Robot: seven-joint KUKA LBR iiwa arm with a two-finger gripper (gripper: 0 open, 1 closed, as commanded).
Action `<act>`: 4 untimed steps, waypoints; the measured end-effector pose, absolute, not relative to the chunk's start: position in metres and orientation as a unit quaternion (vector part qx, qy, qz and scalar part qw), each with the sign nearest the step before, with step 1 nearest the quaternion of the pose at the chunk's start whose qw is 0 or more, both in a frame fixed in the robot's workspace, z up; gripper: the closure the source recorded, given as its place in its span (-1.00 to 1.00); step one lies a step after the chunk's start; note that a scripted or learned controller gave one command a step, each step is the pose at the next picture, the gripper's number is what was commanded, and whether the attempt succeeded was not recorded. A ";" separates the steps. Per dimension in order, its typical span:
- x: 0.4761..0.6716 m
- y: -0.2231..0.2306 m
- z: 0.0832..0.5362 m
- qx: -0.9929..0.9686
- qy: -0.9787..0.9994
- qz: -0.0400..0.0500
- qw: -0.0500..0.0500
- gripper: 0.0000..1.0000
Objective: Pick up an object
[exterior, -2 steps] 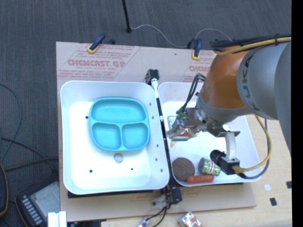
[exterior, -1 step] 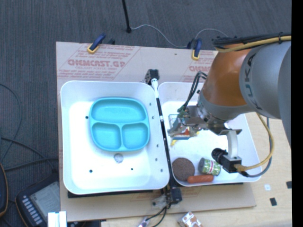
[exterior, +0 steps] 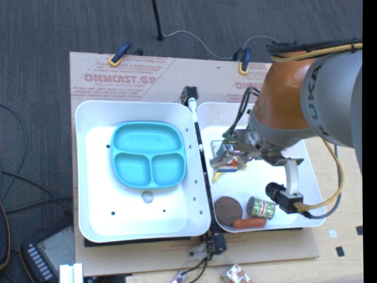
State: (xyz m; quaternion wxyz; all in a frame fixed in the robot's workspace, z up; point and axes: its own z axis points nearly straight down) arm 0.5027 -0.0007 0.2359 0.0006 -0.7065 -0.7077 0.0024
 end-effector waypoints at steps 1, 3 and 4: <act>0.503 -0.001 0.245 -0.706 -0.708 0.003 0.000 1.00; 0.483 0.025 0.184 -0.708 -0.707 0.002 0.001 1.00; 0.483 0.025 0.193 -0.707 -0.707 0.002 0.001 1.00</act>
